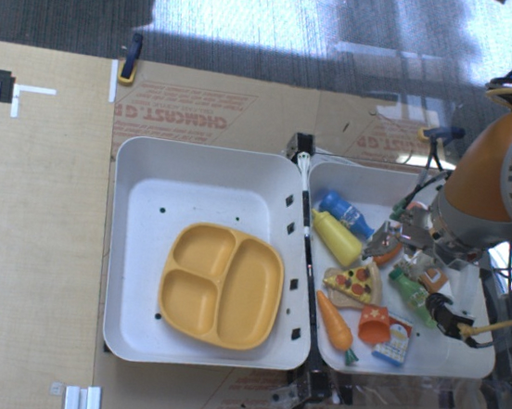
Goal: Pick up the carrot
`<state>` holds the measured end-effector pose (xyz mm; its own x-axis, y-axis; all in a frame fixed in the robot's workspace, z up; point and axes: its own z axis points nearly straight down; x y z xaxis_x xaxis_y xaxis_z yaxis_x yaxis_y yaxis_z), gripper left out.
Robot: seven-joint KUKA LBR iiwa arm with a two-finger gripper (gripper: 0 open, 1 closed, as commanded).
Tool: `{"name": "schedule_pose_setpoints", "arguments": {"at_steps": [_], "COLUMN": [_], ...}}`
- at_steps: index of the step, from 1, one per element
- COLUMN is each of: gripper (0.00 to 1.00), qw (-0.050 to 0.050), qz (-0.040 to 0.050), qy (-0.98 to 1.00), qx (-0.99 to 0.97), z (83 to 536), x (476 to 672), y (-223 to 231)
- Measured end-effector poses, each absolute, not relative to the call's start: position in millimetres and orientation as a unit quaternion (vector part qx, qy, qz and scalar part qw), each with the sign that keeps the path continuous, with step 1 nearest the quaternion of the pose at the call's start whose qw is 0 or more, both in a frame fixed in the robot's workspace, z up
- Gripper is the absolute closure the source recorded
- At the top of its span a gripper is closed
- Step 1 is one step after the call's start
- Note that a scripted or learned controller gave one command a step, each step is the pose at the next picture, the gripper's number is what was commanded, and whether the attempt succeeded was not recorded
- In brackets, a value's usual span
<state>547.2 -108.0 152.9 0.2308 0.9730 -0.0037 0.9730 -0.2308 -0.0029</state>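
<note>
Showing one moment:
Pincer [398, 248]: hung over the right bin [459, 371]; grip state could not be told.
Carrot [335, 324]: lay below-left of the pincer, apart from it.

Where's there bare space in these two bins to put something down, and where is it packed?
Free: the left bin's white floor around the yellow divided plate, widest along its far wall. Crowded: the right bin, where the carrot, pizza slice, yellow bottle, blue bottle and orange cup cluster beside the gripper.
</note>
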Motion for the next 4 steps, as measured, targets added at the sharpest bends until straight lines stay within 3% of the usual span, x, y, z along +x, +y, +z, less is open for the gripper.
{"name": "schedule_pose_setpoints", "arguments": {"at_steps": [1,2,3,4], "gripper": [0.0,0.0,0.0,0.0], "qw": [-0.001,0.002,0.002,-0.001], "qz": [-0.0025,-0.0014,-0.0011,-0.0025], "qy": [0.62,0.642,0.677,0.61], "qx": [0.784,0.766,0.736,0.793], "z": [140,144,284,311], "x": [552.5,571.7,625.5,606.7], "y": [-108,-129,-194,-73]}}
